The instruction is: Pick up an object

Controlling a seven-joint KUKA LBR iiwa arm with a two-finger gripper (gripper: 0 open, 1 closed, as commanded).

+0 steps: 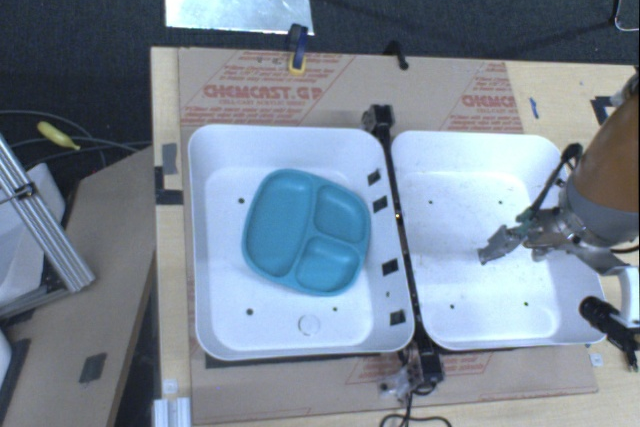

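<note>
Teal, three-compartment plate (305, 231), one only, lies flat in the left white bin (215, 175) of two, its long axis running diagonally from upper left to lower right. We note the claw (492, 250) low over the right bin (470, 155), nothing visibly held, finger spread unclear. Cardboard covers the tabletop (260, 85); dark carpet lies beyond.

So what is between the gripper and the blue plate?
In the camera view, bare white floor of the right bin, then the two bins' touching walls, lie between the gripper and the blue plate.
</note>
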